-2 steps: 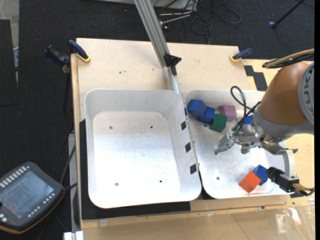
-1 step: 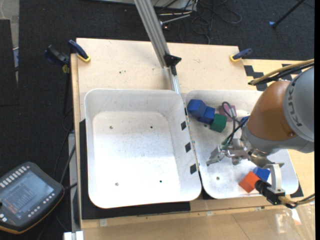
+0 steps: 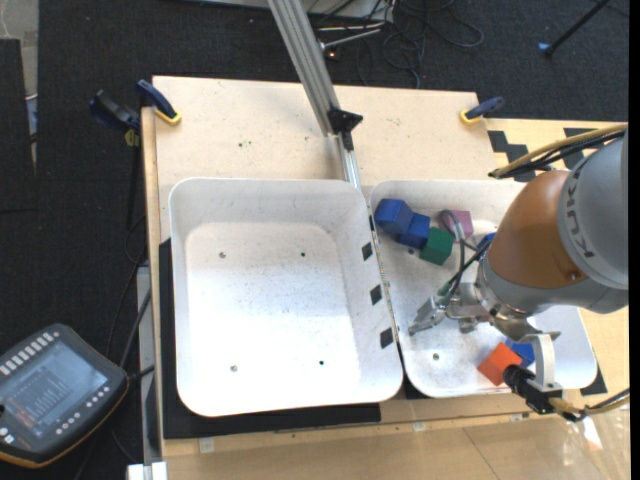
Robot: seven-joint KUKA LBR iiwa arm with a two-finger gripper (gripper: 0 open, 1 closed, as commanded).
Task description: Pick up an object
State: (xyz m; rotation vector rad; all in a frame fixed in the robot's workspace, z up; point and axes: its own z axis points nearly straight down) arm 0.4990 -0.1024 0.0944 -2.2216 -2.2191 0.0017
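The claw (image 3: 428,318) hangs low inside the right bin (image 3: 440,378), near that bin's left wall. Its thin metal tips point left and down toward the white floor, and I cannot tell if they are apart or closed. Nothing sits between the tips that I can see. The arm (image 3: 545,243) above it is big and round, with an orange band and a grey part, and it comes in from the right and covers much of that bin. Just to the right of the claw, near the front of the bin, lies an orange block (image 3: 494,365) with a small blue block (image 3: 520,352) touching it. At the back of the same bin lie a blue block (image 3: 400,220), a green block (image 3: 436,246) right beside it, and a pink thing (image 3: 457,222) just behind the green one, partly hidden by the arm. The left bin (image 3: 200,298) sits side by side with the right one on the pale worktop (image 3: 260,128). A silver pole (image 3: 305,48) slants down to the spot where the two bins meet at the back. A grey hand controller (image 3: 50,393) lies on the floor at the front left.
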